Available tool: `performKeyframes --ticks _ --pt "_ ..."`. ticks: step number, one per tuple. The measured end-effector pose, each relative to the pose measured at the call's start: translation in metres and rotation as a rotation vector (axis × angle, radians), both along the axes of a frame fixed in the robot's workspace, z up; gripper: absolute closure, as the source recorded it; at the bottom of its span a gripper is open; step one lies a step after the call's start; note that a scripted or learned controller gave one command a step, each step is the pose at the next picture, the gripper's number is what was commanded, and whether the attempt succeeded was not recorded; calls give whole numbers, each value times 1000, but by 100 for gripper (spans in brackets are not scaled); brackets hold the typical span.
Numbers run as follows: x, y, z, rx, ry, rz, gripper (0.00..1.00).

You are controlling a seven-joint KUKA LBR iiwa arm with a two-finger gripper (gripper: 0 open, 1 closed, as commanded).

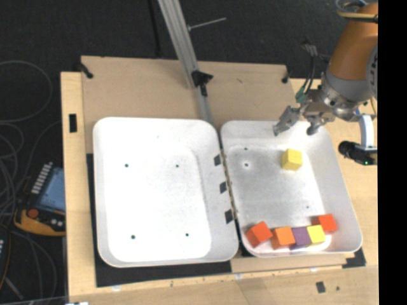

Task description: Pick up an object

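Hangs spread open and empty as the gripper [296, 124] over the far edge of the right bin [340, 189], above and apart from a yellow cube [292, 159] lying alone mid-bin, with red, orange, purple and yellow blocks [291, 234] crowded along the near wall.

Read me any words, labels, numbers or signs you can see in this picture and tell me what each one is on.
No readable text.
Handheld control pendant with blue screen, lying left of the bench: its screen and keys are too blurred to read.
Coloured blocks in the right white bin: plain faces, no markings.
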State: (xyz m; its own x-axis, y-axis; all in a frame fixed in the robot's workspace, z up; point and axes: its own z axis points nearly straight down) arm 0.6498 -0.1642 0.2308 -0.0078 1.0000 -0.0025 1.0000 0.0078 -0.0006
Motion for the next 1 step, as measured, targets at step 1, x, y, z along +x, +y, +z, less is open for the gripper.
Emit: performKeyframes --ticks 1 --pt "-15 -26 -102 -3 -14 -6 0"
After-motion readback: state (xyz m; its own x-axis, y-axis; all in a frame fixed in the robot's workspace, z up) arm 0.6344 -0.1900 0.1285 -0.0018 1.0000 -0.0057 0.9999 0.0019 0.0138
